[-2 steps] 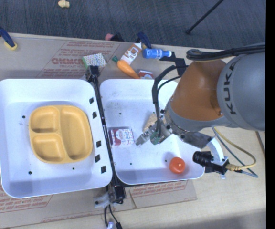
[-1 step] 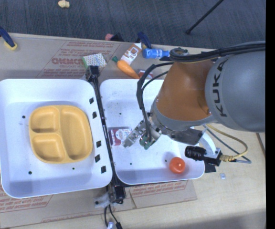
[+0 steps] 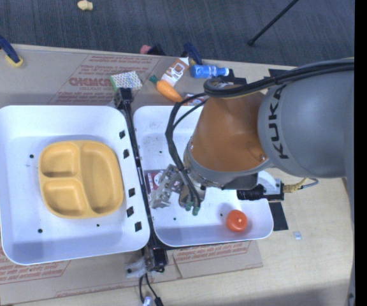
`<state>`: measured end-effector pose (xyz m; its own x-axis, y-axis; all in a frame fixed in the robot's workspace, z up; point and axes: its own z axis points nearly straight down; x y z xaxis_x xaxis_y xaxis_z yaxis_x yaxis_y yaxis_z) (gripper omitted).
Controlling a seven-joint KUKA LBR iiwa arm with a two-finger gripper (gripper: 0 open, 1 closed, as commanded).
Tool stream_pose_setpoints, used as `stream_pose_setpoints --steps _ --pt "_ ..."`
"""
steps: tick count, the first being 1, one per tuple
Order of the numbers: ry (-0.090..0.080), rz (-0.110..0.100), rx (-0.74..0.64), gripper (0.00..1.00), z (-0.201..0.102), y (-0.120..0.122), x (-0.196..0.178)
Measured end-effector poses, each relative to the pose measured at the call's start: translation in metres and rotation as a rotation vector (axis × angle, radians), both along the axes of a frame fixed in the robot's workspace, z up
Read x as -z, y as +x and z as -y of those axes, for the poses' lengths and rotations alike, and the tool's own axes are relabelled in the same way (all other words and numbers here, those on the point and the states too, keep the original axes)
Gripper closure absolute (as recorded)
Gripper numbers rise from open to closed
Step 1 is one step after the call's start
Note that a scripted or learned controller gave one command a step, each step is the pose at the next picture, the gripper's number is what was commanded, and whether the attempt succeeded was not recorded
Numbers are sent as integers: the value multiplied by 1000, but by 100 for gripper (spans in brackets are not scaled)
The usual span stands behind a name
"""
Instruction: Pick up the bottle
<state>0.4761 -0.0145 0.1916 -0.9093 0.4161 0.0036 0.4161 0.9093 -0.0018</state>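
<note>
My gripper [image 3: 172, 191] is low inside the right bin [image 3: 204, 238], close to its left wall, under the orange wrist band. A small object with a dark red label [image 3: 150, 180] lies against the gripper's left side, partly hidden; I cannot tell whether it is the bottle or whether it is held. Two bottle-like items lie outside the bins on the cardboard behind them: a white and orange one [image 3: 173, 73] and a blue one [image 3: 208, 71]. The arm covers most of the right bin's middle.
An orange ball [image 3: 236, 220] rests in the right bin's front right corner. A yellow divided plate [image 3: 80, 177] sits in the left bin [image 3: 11, 234]. An orange carrot-shaped item [image 3: 168, 91] lies behind the right bin. Black cables loop beside the wrist.
</note>
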Motion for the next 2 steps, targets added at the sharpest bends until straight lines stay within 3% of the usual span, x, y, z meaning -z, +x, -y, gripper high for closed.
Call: stream_pose_setpoints --steps 1,2 --pt "-1 5 -48 100 83 32 -68" --pt "1 0 -151 100 76 0 53"
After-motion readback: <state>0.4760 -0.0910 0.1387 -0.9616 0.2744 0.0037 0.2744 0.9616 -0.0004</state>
